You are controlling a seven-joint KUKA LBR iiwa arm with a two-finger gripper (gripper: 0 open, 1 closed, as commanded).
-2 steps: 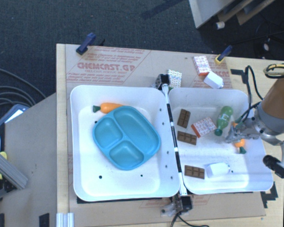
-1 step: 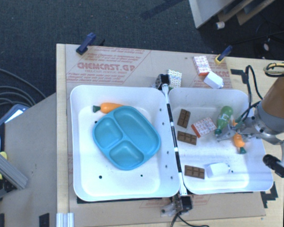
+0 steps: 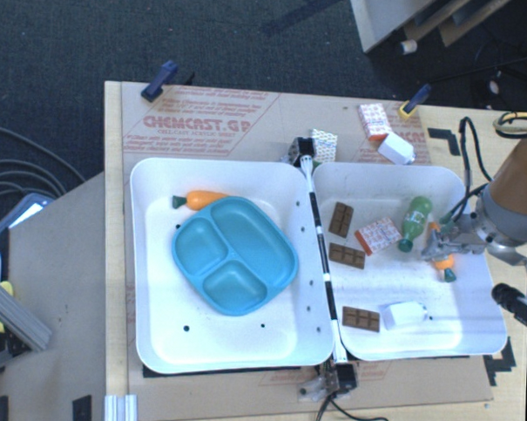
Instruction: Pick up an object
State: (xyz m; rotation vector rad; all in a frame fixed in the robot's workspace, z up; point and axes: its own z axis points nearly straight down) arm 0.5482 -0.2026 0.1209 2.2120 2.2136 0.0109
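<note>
Nearest to us, at the lower edge of the right bin (image 3: pixel 480 341), we see a chocolate bar (image 3: pixel 360 318) lying flat beside a small white block (image 3: pixel 405 313); the two are just apart. Further up in that bin lie two more chocolate bars, one (image 3: pixel 347 256) near the divider and another (image 3: pixel 341 219) above it, tilted slightly. Between them and the arm sits a red-and-white patterned packet (image 3: pixel 377 234), and just beside it a green bottle (image 3: pixel 414 221) lies on its side, its cap pointing down toward the packet.

The pincer (image 3: pixel 445 248) hangs at the right side of the same bin, over a small orange-and-green piece (image 3: pixel 444 266) that may be a toy carrot. We cannot tell whether the pincer is apart or together, nor whether it touches that piece; the metal parts blur into each other there. The grey arm (image 3: pixel 507 216) reaches in from the right.

In the left bin (image 3: pixel 147 270) we find a blue divided plate (image 3: pixel 234 255), with an orange toy carrot (image 3: pixel 199 199) touching its upper left rim.

On the tabletop (image 3: pixel 215 125) behind the bins we note a red-and-white box (image 3: pixel 373 119), a white block (image 3: pixel 395 150) just below it, and a patterned packet (image 3: pixel 322 145) by the bins' junction.
</note>
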